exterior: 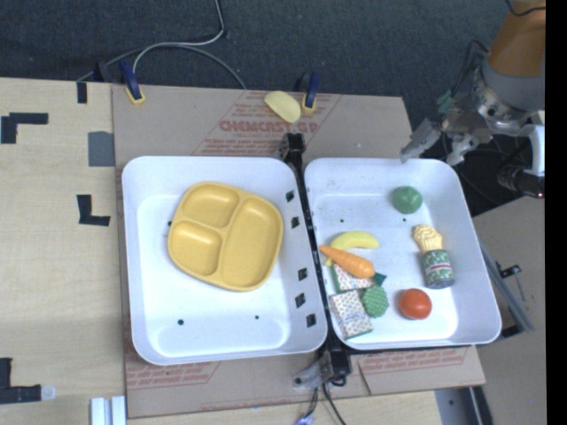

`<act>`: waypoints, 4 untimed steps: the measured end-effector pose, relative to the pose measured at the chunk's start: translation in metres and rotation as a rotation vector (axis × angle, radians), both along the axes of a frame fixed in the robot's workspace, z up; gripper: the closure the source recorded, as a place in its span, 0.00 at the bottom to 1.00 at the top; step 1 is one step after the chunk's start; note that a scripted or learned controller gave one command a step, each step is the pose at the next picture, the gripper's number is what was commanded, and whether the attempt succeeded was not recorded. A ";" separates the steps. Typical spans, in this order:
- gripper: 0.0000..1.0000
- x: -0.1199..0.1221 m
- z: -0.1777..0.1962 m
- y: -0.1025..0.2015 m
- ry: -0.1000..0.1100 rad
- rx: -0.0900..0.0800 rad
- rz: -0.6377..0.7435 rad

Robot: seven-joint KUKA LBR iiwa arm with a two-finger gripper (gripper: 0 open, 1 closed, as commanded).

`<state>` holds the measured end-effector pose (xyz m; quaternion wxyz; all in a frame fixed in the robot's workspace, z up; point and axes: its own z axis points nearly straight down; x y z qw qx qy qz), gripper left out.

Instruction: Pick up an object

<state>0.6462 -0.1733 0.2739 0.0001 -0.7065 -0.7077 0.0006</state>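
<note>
Two shallow white bins are seen side by side in the middle of the frame. In the left bin (146, 326) one yellow divided plate (225, 235) is laid, with three compartments, tilted a little toward the upper left of that bin.

In the right bin (474, 321) the small objects are gathered. One green ball (407, 199) is placed near the upper right of that bin. One yellow banana (354, 240) is laid just above one orange carrot (347, 259), near the bin's left wall. Below the carrot two patterned packets are found: one (348, 279) partly covered by the carrot, the other (351, 313) nearer the lower edge. One green leafy piece (376, 301) is set just beside them. One red tomato (414, 304) is seen toward the lower right. One small can (438, 268) is laid along the right side, with one pale yellow piece (427, 236) touching its upper end.

Outside the bins, one yellow piece (283, 106) is seen on the cardboard at upper centre, beside a clamp.

The gripper (434, 144) is held above the upper right corner of the right bin, well apart from every object. Its two fingers are spread apart, and nothing is seen between them.
</note>
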 end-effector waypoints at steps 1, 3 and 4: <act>0.00 -0.003 -0.107 -0.022 0.006 0.001 -0.002; 1.00 0.024 -0.177 -0.041 -0.004 -0.005 0.002; 1.00 0.022 -0.149 0.047 -0.001 0.002 0.001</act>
